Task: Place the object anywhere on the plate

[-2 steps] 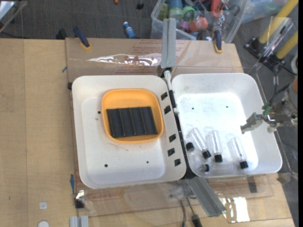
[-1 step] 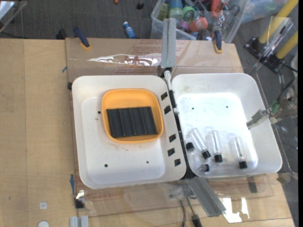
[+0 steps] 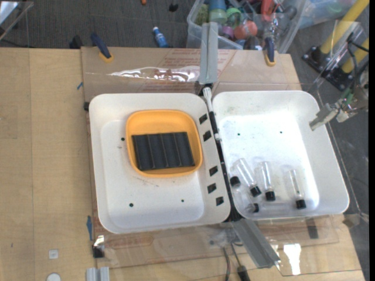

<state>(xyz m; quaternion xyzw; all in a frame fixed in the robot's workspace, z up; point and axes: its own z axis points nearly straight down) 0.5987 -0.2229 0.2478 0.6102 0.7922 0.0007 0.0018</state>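
Fingers were too small and blurry at the right edge to tell if they were apart or together, but the gripper [image 3: 321,119] hung over the right bin's [image 3: 263,107] right rim with nothing visibly in it. The black ribbed slab [image 3: 163,151], a matte rectangle with lengthwise grooves, lay flat inside the glossy orange plate [image 3: 164,117], a rounded square in the left bin [image 3: 117,215]. It covered most of the plate's floor, with orange rim showing all round. Plenty of bare white plastic surrounded the plate. Three clear vials [image 3: 266,180] with black caps lay close together at the right bin's near side, well apart from the gripper. A clear tub of colourful toys [image 3: 252,4] sat beyond the wooden bench [image 3: 35,157].
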